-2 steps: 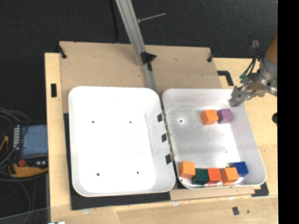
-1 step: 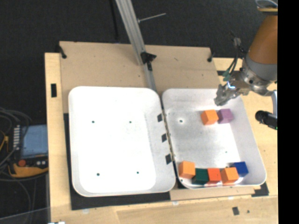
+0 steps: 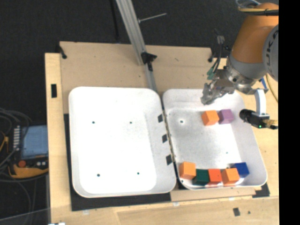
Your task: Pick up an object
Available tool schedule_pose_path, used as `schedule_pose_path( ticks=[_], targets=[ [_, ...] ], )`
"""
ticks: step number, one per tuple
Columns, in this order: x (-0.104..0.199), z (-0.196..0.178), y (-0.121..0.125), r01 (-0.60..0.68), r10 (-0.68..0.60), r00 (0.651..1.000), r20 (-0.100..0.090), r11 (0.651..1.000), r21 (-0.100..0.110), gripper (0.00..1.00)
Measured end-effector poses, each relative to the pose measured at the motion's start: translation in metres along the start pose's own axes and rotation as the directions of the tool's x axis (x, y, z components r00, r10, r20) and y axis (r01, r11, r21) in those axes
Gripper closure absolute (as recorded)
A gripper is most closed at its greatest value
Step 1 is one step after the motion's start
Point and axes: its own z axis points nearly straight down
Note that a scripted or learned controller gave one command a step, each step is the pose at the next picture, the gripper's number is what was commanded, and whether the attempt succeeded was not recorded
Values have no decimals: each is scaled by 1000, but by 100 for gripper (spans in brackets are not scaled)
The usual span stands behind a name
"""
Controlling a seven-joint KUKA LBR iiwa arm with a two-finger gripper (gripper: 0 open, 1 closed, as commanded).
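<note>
Camera view: an orange block [image 3: 210,117] lies in the right bin [image 3: 201,146], touching a purple block [image 3: 226,116]; the end effector [image 3: 209,95] hangs just above it, grip state unclear. Five blocks [image 3: 213,174] line that bin's near wall.

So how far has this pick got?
Nothing looks lifted: the orange block and purple block lie in the right bin. The gripper hangs just above them, nothing visible between its fingers. The descent, grasp and lift remain.

Orange cube [image 3: 210,117] touching purple cube [image 3: 226,116], five cubes [image 3: 214,175] along right bin's near rim
</note>
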Motion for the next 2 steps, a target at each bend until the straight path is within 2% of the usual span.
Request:
schedule_pose_path(
  ticks=[1,2],
  targets=[
    [53,-2,-5,1,-1,1000,-1,1000,-1,100],
    [102,-8,2,2,-2,1000,-1,1000,-5,100]
  ],
)
